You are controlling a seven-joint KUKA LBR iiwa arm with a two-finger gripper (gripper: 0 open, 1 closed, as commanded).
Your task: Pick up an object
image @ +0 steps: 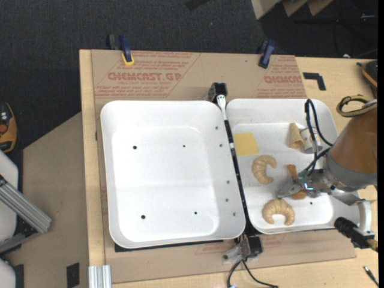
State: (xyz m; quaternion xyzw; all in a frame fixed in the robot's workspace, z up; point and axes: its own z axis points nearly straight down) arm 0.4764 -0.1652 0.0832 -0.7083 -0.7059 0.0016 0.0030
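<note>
The right bin [271, 107] holds a yellow cheese slice [245, 143], two croissants [263, 167] [279, 211], a tan wedge of bread [294, 135] and a small orange piece [292, 171]. My gripper [293, 189] reaches in from the right, low over the bin floor. It sits between the two croissants, just right of them and just below the orange piece. Its metal fingers [284, 192] point left. I see nothing held between them.
The left bin [114, 161] lies beside the right one, with a black divider strip [233, 161] between them. A black cable [312, 125] loops over the right bin's far side. Blue clamps [126, 48] [266, 53] hold the cardboard at the back edge.
</note>
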